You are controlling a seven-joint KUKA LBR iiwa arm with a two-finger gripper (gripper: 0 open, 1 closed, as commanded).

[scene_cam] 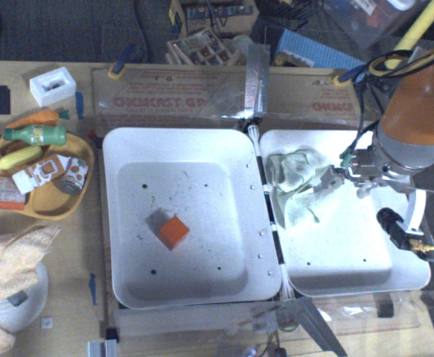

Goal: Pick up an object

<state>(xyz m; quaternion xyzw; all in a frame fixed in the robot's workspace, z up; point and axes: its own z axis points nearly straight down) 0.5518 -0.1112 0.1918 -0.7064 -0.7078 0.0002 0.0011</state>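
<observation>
one orange block (175, 232) in left bin (127, 155)

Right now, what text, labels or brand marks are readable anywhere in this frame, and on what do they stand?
Cardboard sheet behind the bins: red print, too blurred to read with confidence.
Snack packets in the yellow bowl: printing too small to read.
Nothing else legible.

A robotics lab is shown. Two white bins (257, 158) are set on a wooden bench (23, 88). Cables (202, 6) and equipment are heaped beyond its far edge.
</observation>
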